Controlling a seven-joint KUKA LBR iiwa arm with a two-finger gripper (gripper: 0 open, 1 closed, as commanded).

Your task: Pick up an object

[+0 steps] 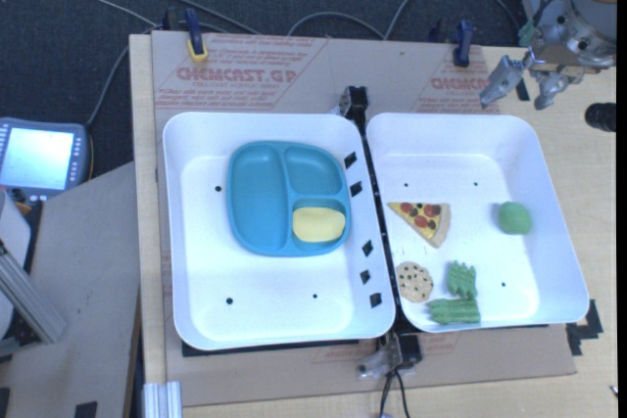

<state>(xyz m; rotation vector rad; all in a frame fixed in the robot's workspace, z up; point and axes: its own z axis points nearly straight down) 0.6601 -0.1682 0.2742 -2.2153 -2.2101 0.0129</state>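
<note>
Plywood bench (245,73), stamped with red lettering, carries the right bin (549,210) as landmark; the left bin (186,240) touches its left wall, holding a glossy blue divided plate (265,201) with a smooth yellow lump (318,224) in one compartment. Inside the right bin lie a pizza slice (423,217) near its left wall, leafy green pieces (456,297) at its near edge, a round green ball (514,217) toward its right, and a speckled cookie (414,282). Beyond its far right corner hovers the gripper (524,83), fingers spread apart, holding nothing. Dark carpet surrounds the bench.
</note>
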